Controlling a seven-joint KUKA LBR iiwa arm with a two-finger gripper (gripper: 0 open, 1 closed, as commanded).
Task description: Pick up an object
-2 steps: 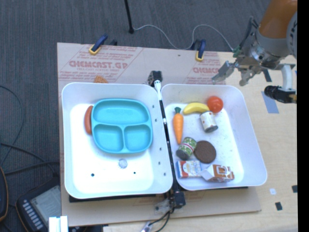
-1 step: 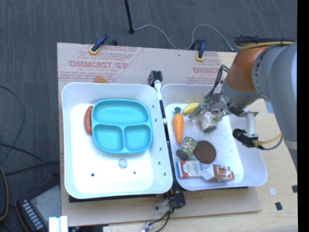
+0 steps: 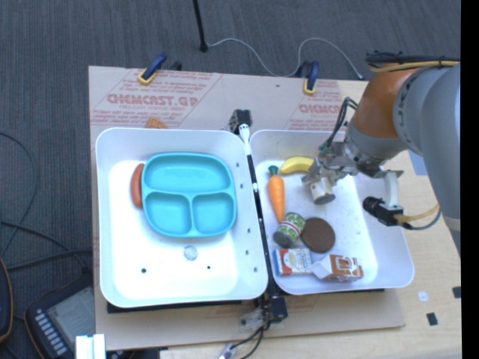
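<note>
1. Camera view: the counter, a light board printed with red lettering, carries two shallow white plastic bins side by side, the left bin and the right bin.
2. The grey arm with the orange band enters from the right and reaches down into the upper part of the right bin.
3. The end effector sits low over the right bin floor, just below the yellow toy banana. A small grey-and-tan cylindrical object lies at its tip; whether the fingers close on this object cannot be told, and how far the end effector is open cannot be told either.
4. The orange toy carrot with a green top lies lengthwise along the left wall of the right bin, just left of the end effector.
5. Below the carrot, a small green-labelled can lies on its side, touching a dark brown round disc to its right.
6. At the front of the right bin, a red-and-white printed carton lies flat, with an orange-and-white printed packet just beside it to the right.
7. The left bin holds a light blue three-compartment plastic tray near its centre. A red sausage-shaped toy lies against the tray's left edge.
8. Blue-and-yellow clamps grip the far edge of the counter.
</note>
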